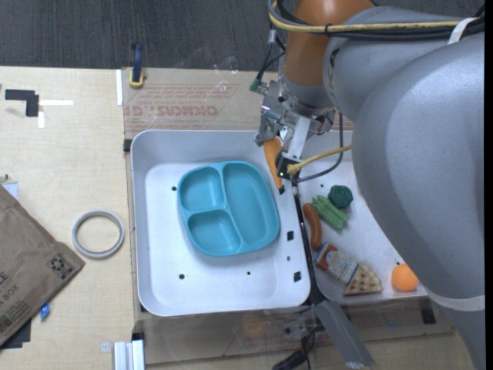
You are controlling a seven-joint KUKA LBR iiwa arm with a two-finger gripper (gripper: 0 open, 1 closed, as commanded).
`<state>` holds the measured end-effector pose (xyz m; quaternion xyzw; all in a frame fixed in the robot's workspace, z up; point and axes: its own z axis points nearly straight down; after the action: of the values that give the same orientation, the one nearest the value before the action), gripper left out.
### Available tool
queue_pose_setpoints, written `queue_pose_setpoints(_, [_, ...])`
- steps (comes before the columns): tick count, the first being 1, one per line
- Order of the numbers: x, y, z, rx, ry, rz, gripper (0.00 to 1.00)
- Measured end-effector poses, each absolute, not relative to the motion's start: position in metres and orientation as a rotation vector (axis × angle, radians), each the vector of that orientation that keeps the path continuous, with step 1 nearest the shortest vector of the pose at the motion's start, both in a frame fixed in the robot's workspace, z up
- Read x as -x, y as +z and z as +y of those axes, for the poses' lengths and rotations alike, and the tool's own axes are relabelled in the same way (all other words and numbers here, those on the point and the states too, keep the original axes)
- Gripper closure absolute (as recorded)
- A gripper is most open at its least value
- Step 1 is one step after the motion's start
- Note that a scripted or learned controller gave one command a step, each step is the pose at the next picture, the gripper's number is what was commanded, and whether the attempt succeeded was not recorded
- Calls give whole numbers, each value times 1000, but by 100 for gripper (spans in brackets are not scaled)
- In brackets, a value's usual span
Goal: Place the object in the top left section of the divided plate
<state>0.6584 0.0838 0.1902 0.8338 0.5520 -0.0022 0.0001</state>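
A teal divided plate (229,206) lies in the left white bin (154,284), with two small sections on its left and one long section on its right. My gripper (276,146) hangs over the bin's far right corner, just beyond the plate's upper right rim. It is shut on an orange carrot (272,163), which points down from between the fingers, above the wall between the two bins.
The right bin (350,237) holds a broccoli (340,196), a green pod (331,213), a sausage (312,224), a small carton (337,264), a pizza slice (363,283) and an orange (404,277). A tape ring (98,233) and brown cardboard (27,260) lie on the bench at left.
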Motion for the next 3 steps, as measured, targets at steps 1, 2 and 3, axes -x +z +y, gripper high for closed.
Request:
queue_pose_setpoints(1, [-565, 219, 118, -2696, -8, 1615, 100])
queue_pose_setpoints(2, [-532, 261, 89, -2958, -8, 1056, 100])
queue_pose_setpoints(3, [-586, 218, 53, -2902, -9, 1201, 100])
